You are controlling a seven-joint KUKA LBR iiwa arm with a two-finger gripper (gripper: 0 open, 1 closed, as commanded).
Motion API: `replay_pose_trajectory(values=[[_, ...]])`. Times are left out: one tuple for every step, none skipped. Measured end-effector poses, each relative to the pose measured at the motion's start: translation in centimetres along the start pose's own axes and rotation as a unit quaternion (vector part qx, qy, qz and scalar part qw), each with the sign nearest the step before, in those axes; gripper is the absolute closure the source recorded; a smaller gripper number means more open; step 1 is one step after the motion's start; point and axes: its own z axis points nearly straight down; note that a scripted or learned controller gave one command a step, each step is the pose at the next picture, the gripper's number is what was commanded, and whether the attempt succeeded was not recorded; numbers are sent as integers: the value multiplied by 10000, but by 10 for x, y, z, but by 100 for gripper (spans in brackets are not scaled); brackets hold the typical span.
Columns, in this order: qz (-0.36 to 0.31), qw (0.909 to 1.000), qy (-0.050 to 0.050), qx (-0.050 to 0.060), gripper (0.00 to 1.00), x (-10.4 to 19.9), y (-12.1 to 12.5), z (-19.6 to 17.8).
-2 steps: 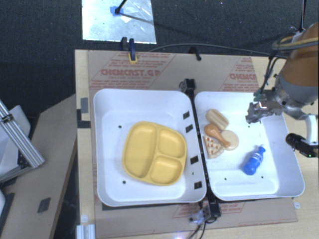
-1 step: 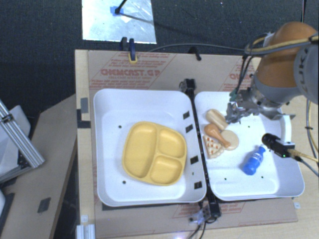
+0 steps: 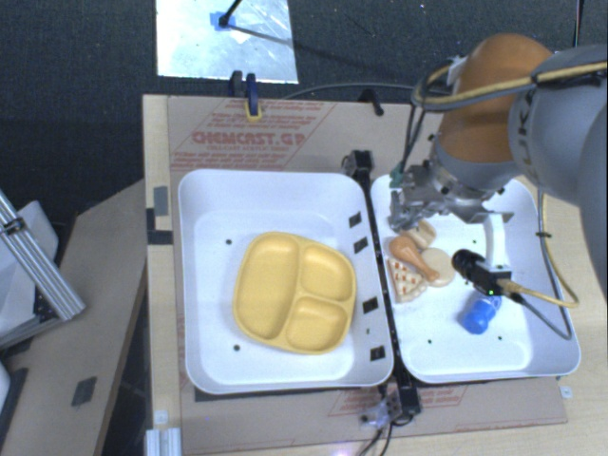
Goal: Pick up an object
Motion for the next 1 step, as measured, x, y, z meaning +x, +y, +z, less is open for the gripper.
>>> replay_pose_trajectory(values=[[5,10000,-2,7,100,52,-8,-2]])
